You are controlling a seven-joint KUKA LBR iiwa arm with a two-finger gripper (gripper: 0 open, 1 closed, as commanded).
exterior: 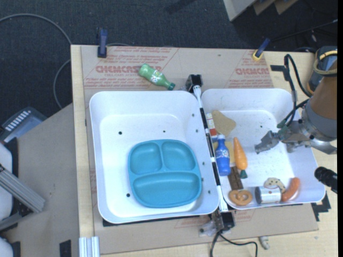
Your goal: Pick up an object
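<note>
- We see the gripper (266, 142) low over the right bin (252, 98), its fingers (261, 145) pointing left; we cannot tell whether they are spread or pressed together, and nothing shows between them.
- Just left of the fingers lies a carrot (239, 153), tilted, apart from them.
- Left of the carrot, a blue bottle (222, 156) rests along the bin's left wall.
- Up and left of the fingers lies a tan wedge (224, 123).
- Below the fingers, near the bin's front edge, we see a cookie (274, 183), a silver can (267, 196) just under it, and a sausage (291, 189) to their right.
- Down and left of the fingers sit a pretzel (240, 197) and, above it, a brown bar (235, 180).
- Farther left, the left bin (107, 159) holds a blue plate (164, 173) with three compartments.
- Well up and left, on the bench (128, 68) behind the bins, lies a green bottle (155, 76).
</note>
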